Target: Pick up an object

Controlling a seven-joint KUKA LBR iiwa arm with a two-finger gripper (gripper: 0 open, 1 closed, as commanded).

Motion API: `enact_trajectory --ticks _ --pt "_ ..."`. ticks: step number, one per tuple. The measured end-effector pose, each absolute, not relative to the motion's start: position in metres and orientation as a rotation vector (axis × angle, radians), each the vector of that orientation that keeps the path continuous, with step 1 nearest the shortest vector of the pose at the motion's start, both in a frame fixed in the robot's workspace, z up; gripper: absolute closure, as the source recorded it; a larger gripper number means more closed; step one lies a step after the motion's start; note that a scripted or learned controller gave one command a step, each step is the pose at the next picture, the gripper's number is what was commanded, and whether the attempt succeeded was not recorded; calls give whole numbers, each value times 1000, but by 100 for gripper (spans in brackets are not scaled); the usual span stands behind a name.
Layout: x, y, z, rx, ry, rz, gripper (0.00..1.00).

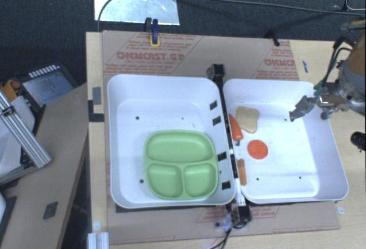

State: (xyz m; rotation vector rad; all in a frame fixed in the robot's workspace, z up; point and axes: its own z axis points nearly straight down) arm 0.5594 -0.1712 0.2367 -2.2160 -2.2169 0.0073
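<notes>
- Objects for picking lie in the right white shallow plastic bin (320, 182), all toward its left side: a pale beige, bread-like flat piece (248, 119), an orange round flat disc (258, 149) just near of it, an orange carrot-shaped piece (235, 128) against the left wall, and a small brown stick-like piece (242, 171) nearer along the same wall.
- Left white shallow plastic bin (123, 105) carries a light green plastic tray with three compartments (181, 163), sitting in its near half.
- Grey two-finger gripper (299, 109) hangs over the far right part of the right bin, well apart from every piece; nothing lies between its fingers, and whether they are spread or closed I cannot tell from this slant.
- Step in hand, as I judge it, is the approach: no piece has been reached yet.
- Best target is probably the orange disc, since it lies apart from the wall with bare floor round it; the carrot and stick hug the wall, which leaves a finger little room.
- To do it well, travel left and nearer, centre above the disc, descend straight, and close only once the fingers straddle it; a flat piece may slip out if gripped too high.
</notes>
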Motion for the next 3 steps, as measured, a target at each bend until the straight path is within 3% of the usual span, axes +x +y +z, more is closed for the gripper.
enact_trajectory --ticks 1,3 --pt "562 -171 242 -2219 -2226 -1 0" --pt "547 -174 138 -2218 -2220 3 0"
